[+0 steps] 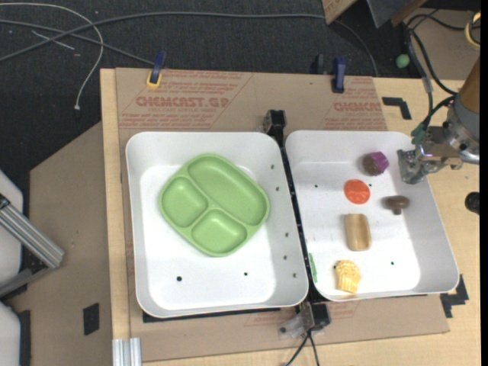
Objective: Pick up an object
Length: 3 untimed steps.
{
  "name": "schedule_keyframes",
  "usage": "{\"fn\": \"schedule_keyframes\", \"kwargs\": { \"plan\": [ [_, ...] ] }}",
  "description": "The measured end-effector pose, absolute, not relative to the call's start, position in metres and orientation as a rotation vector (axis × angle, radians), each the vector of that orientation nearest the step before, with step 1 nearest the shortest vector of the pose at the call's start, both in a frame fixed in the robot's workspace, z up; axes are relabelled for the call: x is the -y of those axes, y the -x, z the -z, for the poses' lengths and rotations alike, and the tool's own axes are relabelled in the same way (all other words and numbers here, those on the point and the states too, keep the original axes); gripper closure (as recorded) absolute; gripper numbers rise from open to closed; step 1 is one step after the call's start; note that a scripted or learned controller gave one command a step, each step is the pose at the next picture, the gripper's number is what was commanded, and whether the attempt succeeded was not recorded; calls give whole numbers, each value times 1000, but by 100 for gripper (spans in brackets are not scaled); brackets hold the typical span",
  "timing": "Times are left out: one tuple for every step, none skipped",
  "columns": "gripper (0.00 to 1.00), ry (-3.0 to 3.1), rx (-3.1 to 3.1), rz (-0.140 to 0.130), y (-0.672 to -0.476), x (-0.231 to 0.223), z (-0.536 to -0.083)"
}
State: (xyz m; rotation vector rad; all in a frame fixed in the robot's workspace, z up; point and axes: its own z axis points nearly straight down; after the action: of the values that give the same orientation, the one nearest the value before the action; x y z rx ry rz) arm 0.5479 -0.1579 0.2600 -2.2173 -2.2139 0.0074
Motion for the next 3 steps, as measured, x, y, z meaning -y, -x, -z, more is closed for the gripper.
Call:
{"fn": "schedule_keyframes", "kwargs": {
  "plan": [
    [0,2220,2221,0,-550,158,-264],
    [0,2218,2216,-5,-543,162,-204],
    [0,2220,2219,-1,-545,169,-161]
  ]
}}
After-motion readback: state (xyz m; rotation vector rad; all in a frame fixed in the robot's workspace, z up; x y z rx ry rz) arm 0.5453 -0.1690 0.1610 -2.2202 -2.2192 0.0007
